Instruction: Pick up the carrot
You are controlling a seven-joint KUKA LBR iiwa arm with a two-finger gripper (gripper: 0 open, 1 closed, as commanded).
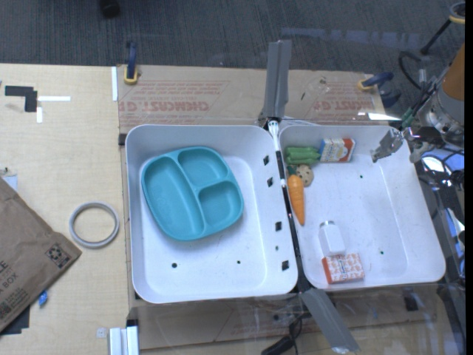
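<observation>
Orange carrot [296,197] lies along right bin [384,220] left wall; hand [387,146] apart, grip state unclear.

We see the arm entering from the right edge of the frame, its wrist high at the upper right with a strip of orange band showing above it. The gripper [387,146] hangs at the end of the wrist, angled down and toward the left. Its tip is small and grey against the background; we cannot resolve the finger spacing.
</observation>
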